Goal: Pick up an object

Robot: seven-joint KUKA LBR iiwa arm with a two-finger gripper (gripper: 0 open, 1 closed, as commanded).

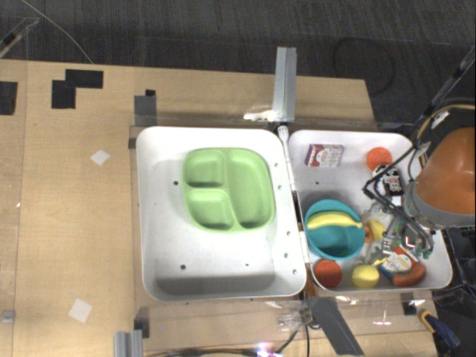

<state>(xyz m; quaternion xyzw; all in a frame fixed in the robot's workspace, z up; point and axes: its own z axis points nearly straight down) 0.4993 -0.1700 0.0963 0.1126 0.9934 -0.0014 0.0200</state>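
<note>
arm (446,177) over right bin (349,141) | claw (394,244) down among toys

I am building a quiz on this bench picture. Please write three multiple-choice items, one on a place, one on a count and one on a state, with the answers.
1. Where does the light green plastic divided tray lie?
A. in the left white bin
B. in the right white bin
C. on the wooden bench top

2. How many compartments does the tray have?
A. two
B. three
C. five

3. How does the yellow banana sit?
A. flat on the bin floor
B. across the top of the teal bowl
C. under the small printed carton

Answers:
1 A, the tray rests mid-floor in the left bin.
2 B, two small wells and one long well show.
3 B, the banana spans the bowl's rim.
</note>
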